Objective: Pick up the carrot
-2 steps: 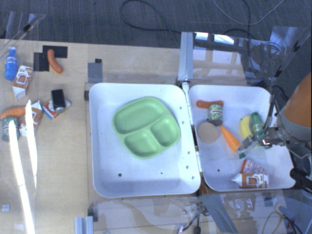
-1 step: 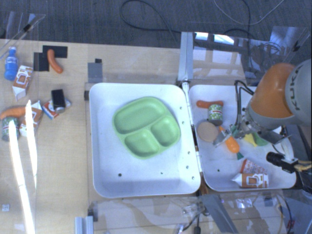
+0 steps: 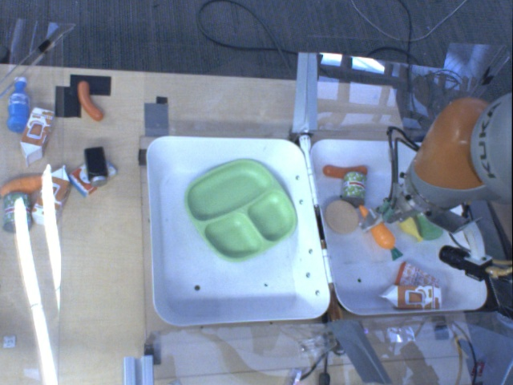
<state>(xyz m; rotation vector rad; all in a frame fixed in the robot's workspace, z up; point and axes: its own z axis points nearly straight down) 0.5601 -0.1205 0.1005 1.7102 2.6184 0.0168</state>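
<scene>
**Orange carrot just below and left of the gripper**

Orange and short, the carrot lies in the right bin, beyond the white carton at the near edge. Its long axis runs on a slant, from upper left to lower right. The gripper hangs just above its upper end, seemingly touching or nearly so; whether it is open or closed I cannot tell. Farther back stand a tan disc, a small can and a red-orange piece.
</scene>
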